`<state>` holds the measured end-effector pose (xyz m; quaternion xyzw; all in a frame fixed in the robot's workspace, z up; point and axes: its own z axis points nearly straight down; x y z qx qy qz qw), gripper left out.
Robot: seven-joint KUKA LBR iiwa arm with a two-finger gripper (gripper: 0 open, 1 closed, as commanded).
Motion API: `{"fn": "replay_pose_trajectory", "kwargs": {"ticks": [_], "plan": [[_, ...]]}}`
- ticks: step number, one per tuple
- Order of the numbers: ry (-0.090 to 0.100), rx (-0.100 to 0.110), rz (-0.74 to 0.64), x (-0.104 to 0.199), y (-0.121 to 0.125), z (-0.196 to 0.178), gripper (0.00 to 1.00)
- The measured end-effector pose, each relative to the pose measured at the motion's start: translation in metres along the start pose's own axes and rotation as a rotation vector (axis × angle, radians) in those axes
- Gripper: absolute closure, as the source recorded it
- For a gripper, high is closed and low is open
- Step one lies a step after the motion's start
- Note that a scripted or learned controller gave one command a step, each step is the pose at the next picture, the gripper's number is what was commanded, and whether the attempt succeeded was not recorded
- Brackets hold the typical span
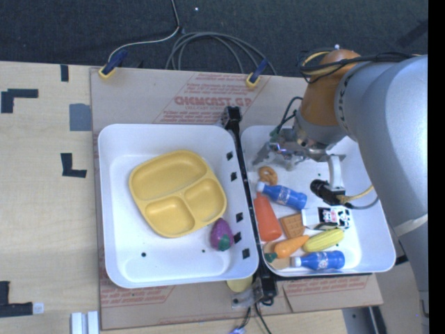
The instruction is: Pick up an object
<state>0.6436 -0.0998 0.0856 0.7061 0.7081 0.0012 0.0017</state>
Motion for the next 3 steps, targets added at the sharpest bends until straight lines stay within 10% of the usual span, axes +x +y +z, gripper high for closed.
{"fn": "replay_pose_trajectory", "kwargs": {"ticks": [1,2,3], "plan": [[0.000,0.003,0.000,0.001,0.025,0.001,0.00],[-0.001,-0.001,0.005,-0.030,-0.056,-0.001,0.00],[-0.002,0.000,-0.002,0.004,-0.017,0.000,0.00]]}}
